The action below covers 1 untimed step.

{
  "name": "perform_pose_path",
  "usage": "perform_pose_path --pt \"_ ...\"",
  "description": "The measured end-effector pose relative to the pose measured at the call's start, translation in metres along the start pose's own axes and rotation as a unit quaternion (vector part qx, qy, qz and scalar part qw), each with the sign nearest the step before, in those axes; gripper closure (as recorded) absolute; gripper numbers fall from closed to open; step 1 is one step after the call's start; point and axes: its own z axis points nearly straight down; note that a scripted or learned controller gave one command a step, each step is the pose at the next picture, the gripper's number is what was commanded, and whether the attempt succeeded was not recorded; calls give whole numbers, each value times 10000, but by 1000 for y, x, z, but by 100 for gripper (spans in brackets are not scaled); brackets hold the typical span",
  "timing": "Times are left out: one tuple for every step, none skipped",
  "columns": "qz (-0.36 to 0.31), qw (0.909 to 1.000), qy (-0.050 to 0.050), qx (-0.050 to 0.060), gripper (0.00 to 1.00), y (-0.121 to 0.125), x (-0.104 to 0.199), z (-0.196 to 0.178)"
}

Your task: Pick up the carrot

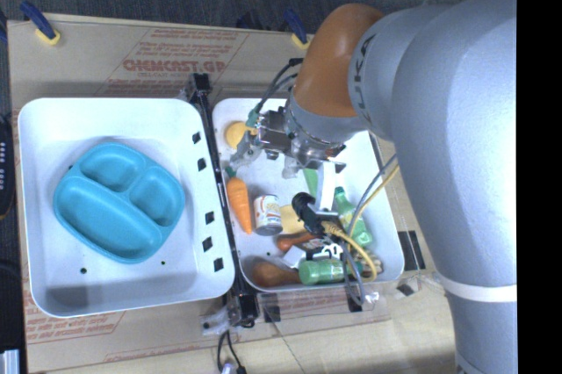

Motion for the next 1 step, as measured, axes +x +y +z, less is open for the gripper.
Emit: perform_pose_path --pt "298 9996 -11 14 0 -66 -2 2"
